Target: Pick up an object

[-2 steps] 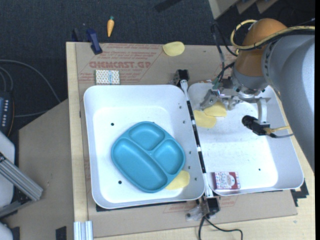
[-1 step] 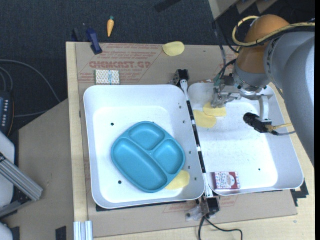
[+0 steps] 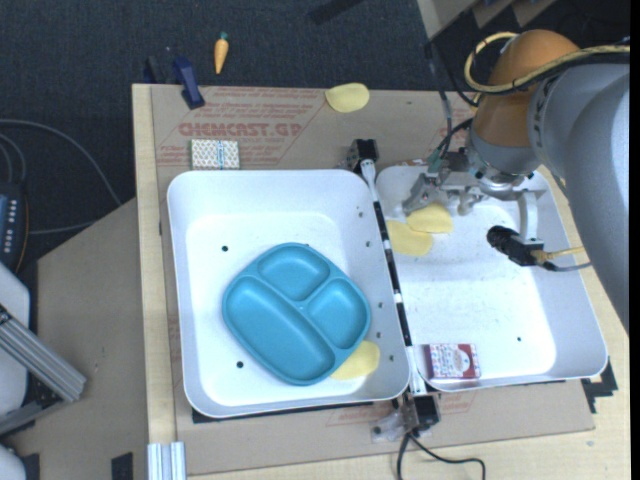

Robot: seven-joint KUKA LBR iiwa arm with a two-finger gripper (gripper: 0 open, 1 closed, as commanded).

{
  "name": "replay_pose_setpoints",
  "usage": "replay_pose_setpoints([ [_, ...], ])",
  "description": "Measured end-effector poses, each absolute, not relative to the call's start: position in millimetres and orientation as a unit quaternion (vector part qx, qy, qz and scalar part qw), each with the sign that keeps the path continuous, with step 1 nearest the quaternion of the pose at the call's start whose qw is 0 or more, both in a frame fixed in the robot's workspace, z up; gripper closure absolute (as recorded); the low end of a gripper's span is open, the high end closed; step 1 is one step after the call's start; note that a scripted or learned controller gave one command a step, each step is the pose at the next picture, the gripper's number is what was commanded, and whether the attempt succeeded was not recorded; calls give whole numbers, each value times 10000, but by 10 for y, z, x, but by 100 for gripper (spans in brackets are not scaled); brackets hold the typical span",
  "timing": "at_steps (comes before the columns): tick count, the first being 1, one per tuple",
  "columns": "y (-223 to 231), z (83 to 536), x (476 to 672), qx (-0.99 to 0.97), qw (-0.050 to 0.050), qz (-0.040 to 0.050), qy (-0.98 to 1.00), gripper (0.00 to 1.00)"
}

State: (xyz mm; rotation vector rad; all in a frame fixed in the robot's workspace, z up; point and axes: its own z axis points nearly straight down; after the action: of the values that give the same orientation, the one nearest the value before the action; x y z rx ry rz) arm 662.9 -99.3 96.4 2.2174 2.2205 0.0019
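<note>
My gripper (image 3: 440, 200) hangs low over the far left corner of the right bin (image 3: 560, 348), open. A pale yellow piece (image 3: 433, 219) lies just under it, between the spread fingers, and a second yellow piece (image 3: 409, 239) lies beside that one, against the bin's left wall. Whether the fingers touch the yellow piece is unclear. A small red and white packet (image 3: 452, 361) lies at the front of the right bin. In the left bin (image 3: 190, 208) sits a blue divided plate (image 3: 295, 311), with another yellow piece (image 3: 358, 361) at its lower right edge.
On the cardboard behind the bins lie a yellow piece (image 3: 347, 97), a small patterned packet (image 3: 215, 153) and a blue object (image 3: 187, 82). A small orange carrot-shaped thing (image 3: 221, 53) lies on the dark floor beyond. The divider (image 3: 390, 278) between the bins runs just left of the gripper.
</note>
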Motion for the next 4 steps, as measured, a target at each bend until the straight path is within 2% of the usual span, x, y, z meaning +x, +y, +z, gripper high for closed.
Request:
replay_pose_setpoints([
  [1, -951, 848, 6666, 7068, 9, 1, 7074, 0],
  [2, -951, 964, 6680, 7065, 32, 13, 7077, 100],
  [3, -950, 962, 6679, 7065, 30, 11, 7077, 0],
  [4, -942, 847, 6663, 7068, -3, -6, 7075, 0],
])
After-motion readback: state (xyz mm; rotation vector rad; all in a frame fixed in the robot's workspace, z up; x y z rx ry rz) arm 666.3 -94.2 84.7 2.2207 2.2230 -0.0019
